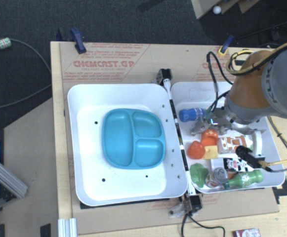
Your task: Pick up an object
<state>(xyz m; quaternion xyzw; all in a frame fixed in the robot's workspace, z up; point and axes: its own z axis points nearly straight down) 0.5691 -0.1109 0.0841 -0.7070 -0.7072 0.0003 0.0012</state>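
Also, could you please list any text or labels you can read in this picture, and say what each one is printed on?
"CHEMCAST GP", in red: on the brown protective sheet covering the bench, behind the left bin; smaller red lines around it are too blurred.
Packet and green bottle in the right bin: labels unreadable.

Divided plate [132,138] in the left bin [84,107], bottle [243,179] and small items in the right bin [192,90]
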